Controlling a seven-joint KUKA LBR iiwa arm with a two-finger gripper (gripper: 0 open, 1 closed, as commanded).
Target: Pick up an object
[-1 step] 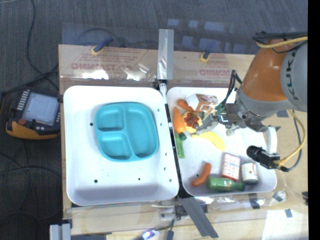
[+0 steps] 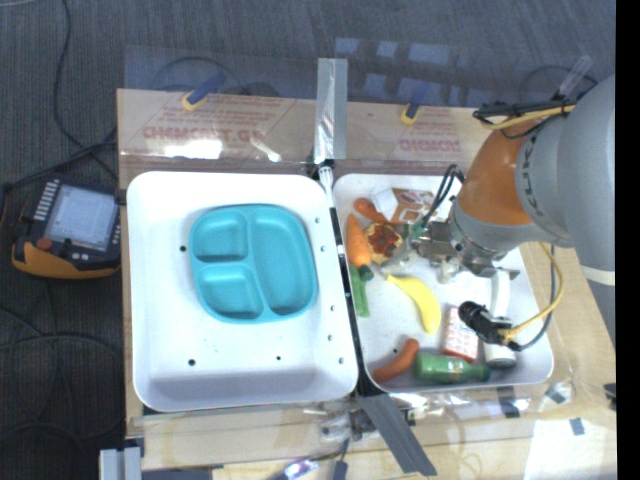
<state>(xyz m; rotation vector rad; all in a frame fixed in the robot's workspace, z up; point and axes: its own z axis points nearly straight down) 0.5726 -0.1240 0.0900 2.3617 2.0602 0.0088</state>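
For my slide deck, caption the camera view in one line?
Arm reaches into right bin of toy food beside a banana; left bin holds a blue tray.

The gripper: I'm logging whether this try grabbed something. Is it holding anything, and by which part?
Cannot be told. The gripper is low in the right bin, among the toy food near the pizza slice, but its wrist hides any hold.
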